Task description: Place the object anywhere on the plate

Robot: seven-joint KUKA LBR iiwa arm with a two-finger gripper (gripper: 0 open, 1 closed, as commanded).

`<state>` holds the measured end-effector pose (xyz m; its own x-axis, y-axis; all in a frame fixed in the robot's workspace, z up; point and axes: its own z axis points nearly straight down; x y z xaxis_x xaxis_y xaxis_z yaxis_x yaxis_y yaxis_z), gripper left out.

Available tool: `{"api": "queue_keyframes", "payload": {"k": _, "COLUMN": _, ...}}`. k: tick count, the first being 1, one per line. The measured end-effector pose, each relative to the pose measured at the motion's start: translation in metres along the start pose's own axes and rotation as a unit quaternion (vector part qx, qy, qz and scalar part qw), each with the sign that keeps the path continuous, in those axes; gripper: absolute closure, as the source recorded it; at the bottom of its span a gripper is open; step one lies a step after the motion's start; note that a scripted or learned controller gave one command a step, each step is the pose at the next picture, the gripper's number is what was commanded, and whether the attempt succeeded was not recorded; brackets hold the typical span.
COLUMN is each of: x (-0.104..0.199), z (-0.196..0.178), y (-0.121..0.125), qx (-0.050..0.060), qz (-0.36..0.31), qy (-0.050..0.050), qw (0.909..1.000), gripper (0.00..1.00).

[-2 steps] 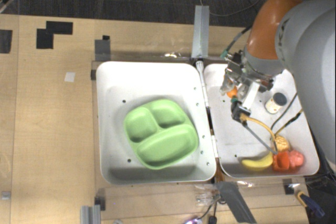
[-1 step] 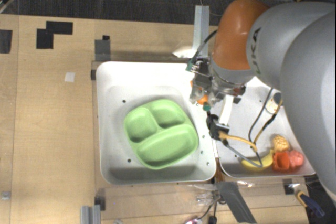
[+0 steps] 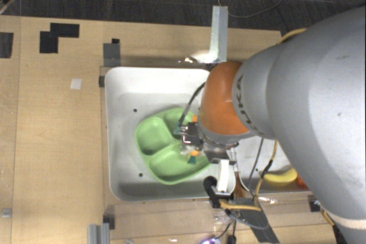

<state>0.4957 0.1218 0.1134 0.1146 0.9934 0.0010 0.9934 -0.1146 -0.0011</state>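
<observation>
My arm [image 3: 297, 100] comes in from the right and covers most of that side of the view, its orange band [image 3: 220, 103] sitting above the wrist over the inner edge of the left white bin [image 3: 117, 140]. My tool [image 3: 191, 143] hangs low over the green plate [image 3: 154, 134], which lies in that bin toward its right half. The plate is divided into 3 compartments, and the tool is above the place where the dividers meet, nearer the lower compartment. A small object [image 3: 194, 153] with orange and dark green on it shows right at the tool's tip, at the plate's surface over the lower compartment; I cannot tell whether it rests on the plate or is hanging from the tool. Whether the tool is clenched or released I cannot tell either, since the wrist hides it from above. Something yellow [image 3: 280, 177] lies in the right bin, partly behind my arm. Cables [image 3: 251, 166] trail from the wrist down toward the near edge of the counter [image 3: 51, 140].
</observation>
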Motion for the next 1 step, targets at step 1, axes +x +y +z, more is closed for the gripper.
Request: {"api": "queue_keyframes", "payload": {"k": 1, "x": -0.0005, "z": -0.0001, "y": 0.0002, "qx": 0.0, "qz": 0.001, "qy": 0.0, "qw": 1.0, "gripper": 0.0}}
